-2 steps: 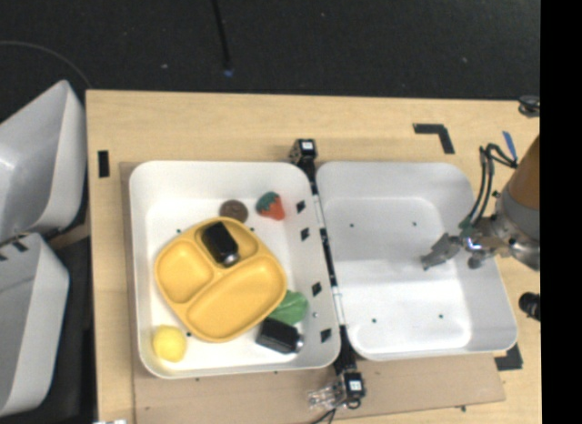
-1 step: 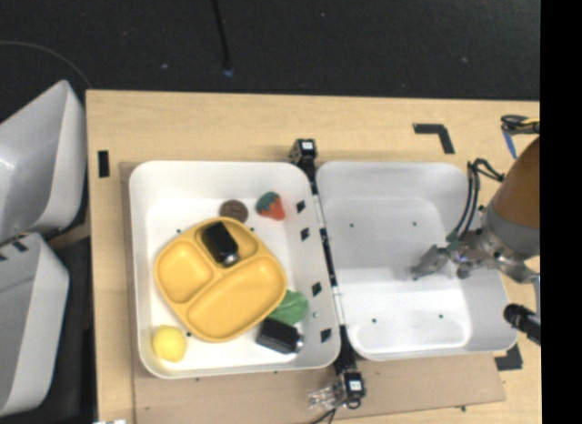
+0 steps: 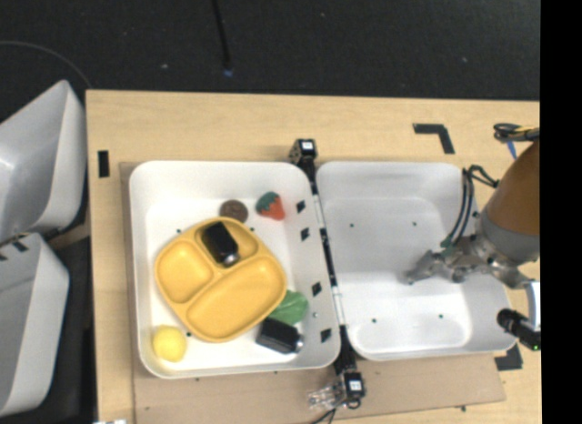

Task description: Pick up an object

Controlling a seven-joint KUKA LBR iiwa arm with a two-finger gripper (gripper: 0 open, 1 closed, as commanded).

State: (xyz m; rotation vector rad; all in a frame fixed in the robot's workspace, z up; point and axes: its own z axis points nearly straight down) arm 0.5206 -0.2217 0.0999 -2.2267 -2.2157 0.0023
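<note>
Left bin [image 3: 141,231], on the light wood worktop [image 3: 209,126], holds all the objects. A yellow divided plate [image 3: 205,302] sits at the middle, tilted on the bin floor. A black rounded object [image 3: 220,242] lies in the plate's upper compartment. Above the plate, a small brown round item [image 3: 234,209]; just to its right, a red strawberry-like toy with green top [image 3: 269,204]. A yellow ball [image 3: 168,344] rests in the bin's lower left corner, just beside the plate rim. A green piece [image 3: 293,305] shows at the plate's lower right edge, and a black block [image 3: 278,336] lies below it, near the bin's front wall.

Right bin [image 3: 400,186]: the gripper [image 3: 427,269] is low over the floor, well apart from every object. Fingers spread, nothing between them.
</note>
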